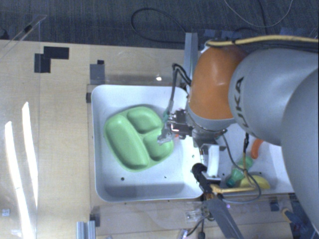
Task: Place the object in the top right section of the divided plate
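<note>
Camera view looks down on the desk [50, 148], where a white bin [102, 183] at frame centre holds a green divided plate [130, 143] with three sections. Our grey and orange arm [239, 98] comes in from the right, and the tool [167, 133] hangs over the plate's right edge, about where the upper small section meets the lower right one. We cannot tell whether it is wide or narrow, since the wrist hides most of it, and we see no object clearly at its tip; something small and pale shows there, but it may be part of the tool.

At the lower right of the frame, in the second bin [279, 156], lie loose items [244, 176]: one yellow, one green, one orange. Whether the task's object is among them we cannot say.

We judge that the placing step is in hand. To do it well, we should centre the tool over the upper right section, a little up-frame from where it hangs now, clear of the ridge between sections. We should lower it close to the plate's floor before release, so that nothing bounces across the divider, then lift straight up without dragging the plate.
</note>
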`<control>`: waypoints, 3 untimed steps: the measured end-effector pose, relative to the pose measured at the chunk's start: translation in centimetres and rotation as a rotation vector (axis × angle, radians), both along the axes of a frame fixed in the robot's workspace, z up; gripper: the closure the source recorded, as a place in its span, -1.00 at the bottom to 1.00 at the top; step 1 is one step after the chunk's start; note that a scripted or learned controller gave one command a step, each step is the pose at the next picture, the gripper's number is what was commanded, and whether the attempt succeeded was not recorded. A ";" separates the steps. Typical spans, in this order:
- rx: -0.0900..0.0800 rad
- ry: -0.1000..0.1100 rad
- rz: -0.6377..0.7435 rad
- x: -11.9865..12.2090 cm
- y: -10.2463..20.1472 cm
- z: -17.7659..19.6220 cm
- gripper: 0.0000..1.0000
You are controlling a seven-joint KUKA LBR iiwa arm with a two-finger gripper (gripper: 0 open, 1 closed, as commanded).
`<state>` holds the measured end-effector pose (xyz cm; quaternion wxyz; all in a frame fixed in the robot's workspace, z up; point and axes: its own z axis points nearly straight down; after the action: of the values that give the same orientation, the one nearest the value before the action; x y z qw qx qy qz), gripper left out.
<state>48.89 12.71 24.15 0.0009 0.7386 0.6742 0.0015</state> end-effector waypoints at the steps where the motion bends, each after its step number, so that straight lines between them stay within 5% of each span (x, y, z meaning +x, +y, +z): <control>1: 0.000 0.002 -0.153 10.3 4.8 -0.6 -1.00; 2: 0.000 0.003 -0.182 2.6 -0.8 -5.2 -1.00; 3: 0.001 0.002 -0.104 -0.2 -2.3 -5.7 -1.00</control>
<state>48.72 10.43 18.45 0.0001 0.7727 0.6348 0.0011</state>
